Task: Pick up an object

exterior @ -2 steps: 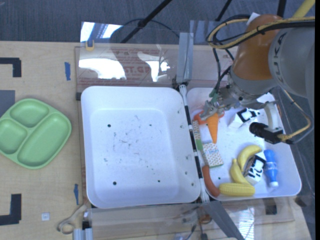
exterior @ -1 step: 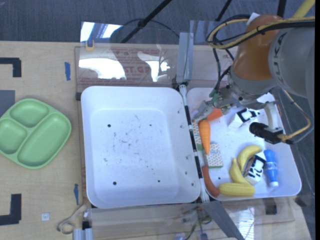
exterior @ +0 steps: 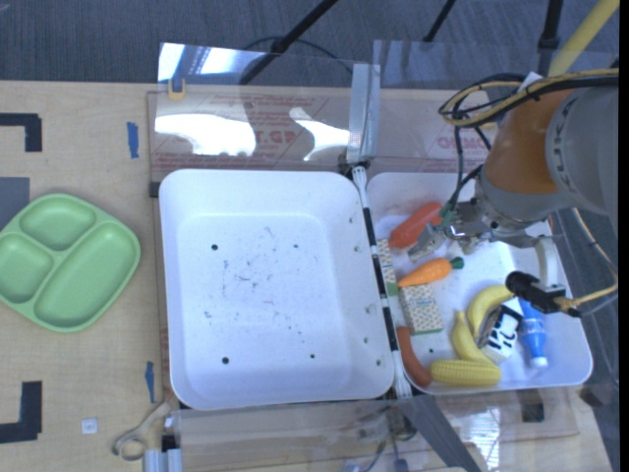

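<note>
Seemingly the target is among the toy food in the right bin (exterior: 575, 362), where all the loose things lie. Nearest the tool are a red-orange pepper-like piece (exterior: 415, 224) and, just below it, a small carrot (exterior: 430, 272) with a green tip. Further toward the near wall lie a banana (exterior: 484, 308), a second yellow piece (exterior: 462, 337), a corn cob (exterior: 464, 372), a blue bottle (exterior: 533, 340) and a black-and-white block (exterior: 504, 328). A patterned card (exterior: 423, 311) and a reddish sausage shape (exterior: 413, 360) sit against the divider.

The gripper (exterior: 454, 226) is low over the far part of this bin, just beside the pepper-like piece and above the carrot. Nothing can be seen lifted clear of the bin floor, so I judge the pick is not yet done: the approach looks made, while the grasp and the lift are left.

Whether the jaws are open or closed, I cannot tell. The grey wrist and orange band (exterior: 516, 155) cover most of the tool from this slant, and what shows is a small dark cluster of metal and cable. Contact with the pepper-like piece is likewise unclear.

The left bin (exterior: 197, 205) shows only scuffed white floor. Beyond it, on the wooden bench (exterior: 69, 126), rests a green divided plate (exterior: 67, 260), cut off at the left edge. The arm's upper part runs out of view at the right.
</note>
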Robot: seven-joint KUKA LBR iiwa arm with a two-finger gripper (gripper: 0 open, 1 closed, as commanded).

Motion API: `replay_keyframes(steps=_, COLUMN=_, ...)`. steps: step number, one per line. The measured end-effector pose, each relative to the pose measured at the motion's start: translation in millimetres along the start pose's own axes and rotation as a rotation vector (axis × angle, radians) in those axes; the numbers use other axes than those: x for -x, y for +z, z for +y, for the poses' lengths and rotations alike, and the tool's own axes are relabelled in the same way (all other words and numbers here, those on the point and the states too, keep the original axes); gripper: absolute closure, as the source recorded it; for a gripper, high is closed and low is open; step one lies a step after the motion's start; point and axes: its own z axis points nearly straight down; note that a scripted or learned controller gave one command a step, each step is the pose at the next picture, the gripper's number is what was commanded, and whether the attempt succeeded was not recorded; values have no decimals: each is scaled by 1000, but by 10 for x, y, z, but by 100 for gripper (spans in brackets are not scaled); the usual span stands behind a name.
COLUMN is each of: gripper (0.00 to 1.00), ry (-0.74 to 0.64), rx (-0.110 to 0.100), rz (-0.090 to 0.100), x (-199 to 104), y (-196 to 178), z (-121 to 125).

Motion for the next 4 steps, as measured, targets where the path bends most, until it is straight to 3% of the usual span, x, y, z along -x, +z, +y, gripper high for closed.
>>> replay_keyframes(steps=1, gripper=0, ry=-59, rx=6, rz=0, x=49, y=265, z=-160)
replay_keyframes(steps=2, gripper=100, ry=-58, rx=11, rz=-2, x=53, y=151, z=-144)
replay_keyframes(steps=3, gripper=0, ry=-58, rx=11, rz=-1, x=54, y=151, z=-145)
replay_keyframes(steps=4, gripper=0, ry=-105, rx=2, rz=-1, x=587, y=-327, z=-639)
